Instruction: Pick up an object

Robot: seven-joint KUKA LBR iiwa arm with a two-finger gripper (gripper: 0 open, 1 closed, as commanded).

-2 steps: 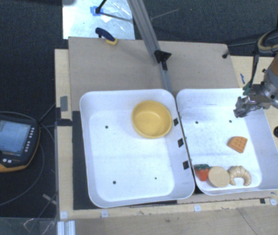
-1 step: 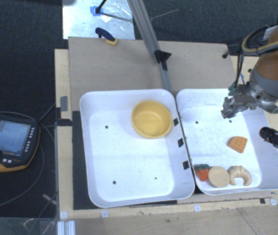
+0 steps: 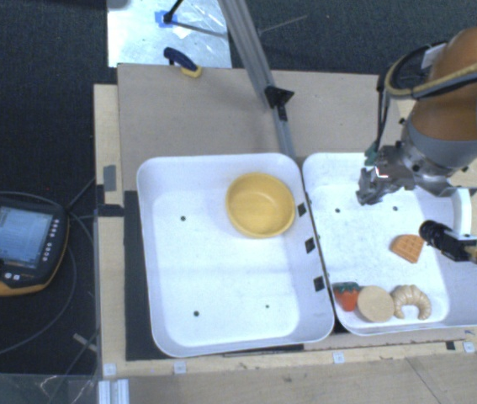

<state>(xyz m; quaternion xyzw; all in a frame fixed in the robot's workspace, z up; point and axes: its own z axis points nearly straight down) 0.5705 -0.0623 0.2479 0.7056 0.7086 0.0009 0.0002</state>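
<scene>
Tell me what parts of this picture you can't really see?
- Tool: its fingers are too small and dark in the camera view to tell whether they are open.
- Red and green toy: partly covered by the round tan piece.
- Arm: cut off by the right edge.

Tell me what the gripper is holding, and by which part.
Nothing that can be seen. The gripper hangs above bare floor in the right bin, apart from the waffle, croissant and the other items.
</scene>
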